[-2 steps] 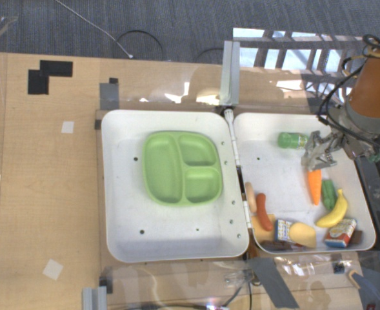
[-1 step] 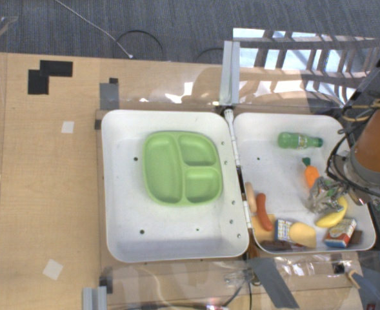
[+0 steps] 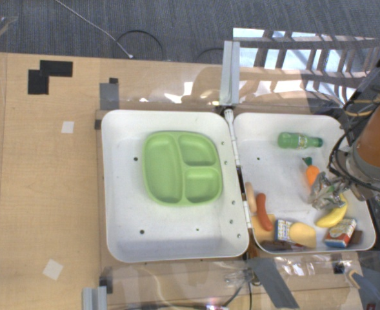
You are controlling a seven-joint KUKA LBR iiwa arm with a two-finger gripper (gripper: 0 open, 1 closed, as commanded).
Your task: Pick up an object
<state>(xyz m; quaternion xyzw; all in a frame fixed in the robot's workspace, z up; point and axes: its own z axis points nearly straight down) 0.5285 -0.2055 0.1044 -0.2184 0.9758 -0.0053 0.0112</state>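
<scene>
Banana, smooth, yellow and curved, lies in the right bin with its long axis slanting from lower left to upper right, just beside a small red-and-white carton. Directly above the banana, touching its upper end, the metallic pincer points down-left from the grey, orange-banded arm; whether it is spread or pressed together I cannot tell.

Green tray — yellow banana
</scene>
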